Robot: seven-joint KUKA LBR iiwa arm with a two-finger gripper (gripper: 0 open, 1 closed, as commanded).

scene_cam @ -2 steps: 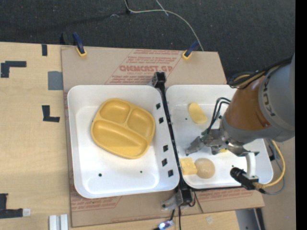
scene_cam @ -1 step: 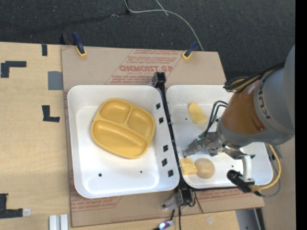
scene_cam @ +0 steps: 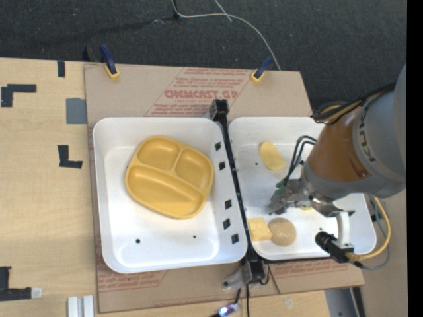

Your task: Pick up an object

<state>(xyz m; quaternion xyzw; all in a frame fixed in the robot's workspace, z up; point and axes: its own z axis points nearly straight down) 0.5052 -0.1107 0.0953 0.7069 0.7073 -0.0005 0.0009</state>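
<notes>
— What sort of place?
— A robotics lab: a grey arm (scene_cam: 380, 144) over two white bins (scene_cam: 106, 197), cardboard sheet (scene_cam: 198, 94) clamped (scene_cam: 108, 61) to a wooden bench (scene_cam: 39, 230), cables (scene_cam: 244, 25) on dark carpet.

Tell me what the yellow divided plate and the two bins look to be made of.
Yellow divided plate: probably moulded plastic; uniform colour, soft sheen, rounded compartment ridges.
Left bin and right bin: likely thin white plastic; smooth semi-gloss walls with rounded corners. Could be coated metal; the view cannot settle it.
</notes>
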